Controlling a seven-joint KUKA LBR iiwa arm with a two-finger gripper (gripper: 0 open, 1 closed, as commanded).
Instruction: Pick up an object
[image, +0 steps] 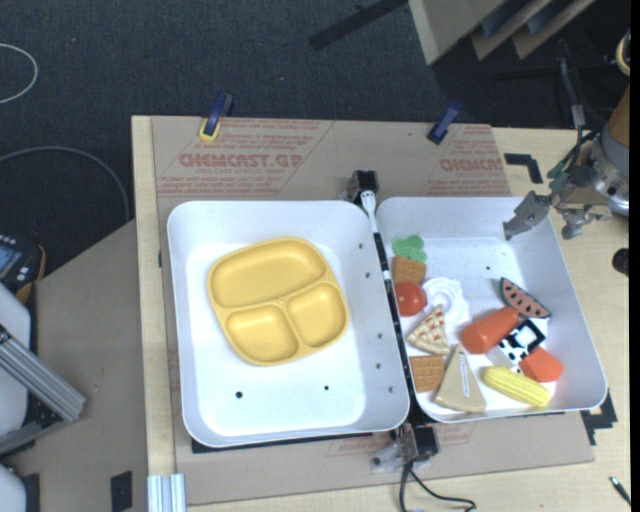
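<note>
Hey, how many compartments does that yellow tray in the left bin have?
3. The yellow tray has one long compartment across its far side and two smaller ones on its near side, one to the left and one to the right.

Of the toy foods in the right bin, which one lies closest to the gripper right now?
The watermelon slice, red with a dark rind, nearest the gripper at the bin's upper right; the other foods lie lower or further left.

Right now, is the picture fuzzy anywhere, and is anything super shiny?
In the camera view, the yellow tray and toy foods such as the corn look fairly sharp; the gripper at the right edge is softer and blurrier; the white bins are bright with mild glare; shadows are faint.
</note>
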